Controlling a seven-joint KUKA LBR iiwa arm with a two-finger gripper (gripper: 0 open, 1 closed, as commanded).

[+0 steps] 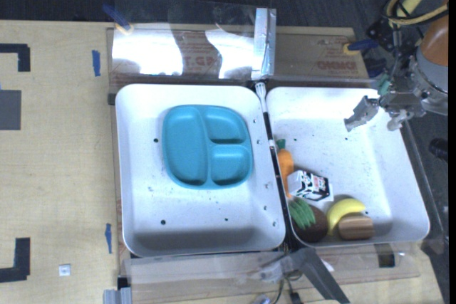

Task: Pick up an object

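Note:
The right bin [399, 153] holds several objects along its near-left side: an orange carrot [285, 163], a white packet with black print [311, 185], a green and brown piece [307, 216], a yellow banana [345, 209] and a brown block [355, 227]. My gripper [376, 119] hangs over the bin's far right part, well away from these objects. Its two fingers [358, 115] stand apart with nothing between them, so it is open.
A blue divided plate [208, 146] lies in the left bin [135, 196]. A clear plastic sheet and cardboard [214, 46] stand behind the bins. Cables and the arm's body [420, 18] crowd the far right. The bins' shared rim [269, 153] runs beside the carrot.

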